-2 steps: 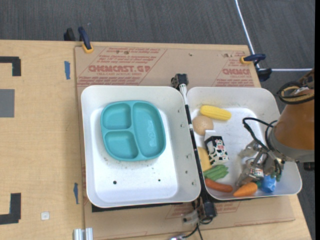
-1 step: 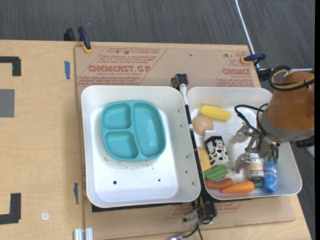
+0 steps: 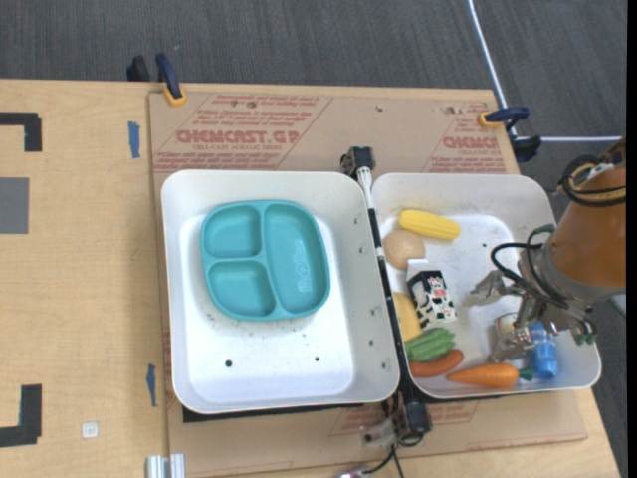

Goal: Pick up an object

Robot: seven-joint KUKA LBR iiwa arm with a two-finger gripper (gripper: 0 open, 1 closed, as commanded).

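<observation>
My gripper [image 3: 502, 315] hangs low over the right bin [image 3: 478, 195], near its right side, below the orange wrist band. Its two metal fingers [image 3: 487, 289] stand apart and open, with bare bin floor between them. An orange carrot [image 3: 485, 374] lies just in front of the gripper, and a blue object [image 3: 544, 358] sits beside the nearer finger. To the left are a cow-patterned box [image 3: 431, 299], a green pepper [image 3: 430, 346], a red piece [image 3: 434, 366], a yellow piece [image 3: 405, 318], a beige round item [image 3: 403, 249] and a yellow corn cob [image 3: 429, 225].
The left bin [image 3: 189, 267] holds a teal divided plate [image 3: 266, 259]. A black divider clamp [image 3: 358, 159] sits between the bins at the back. Cables loop around the wrist [image 3: 587, 182]. Both bins rest on a cardboard sheet [image 3: 239, 132].
</observation>
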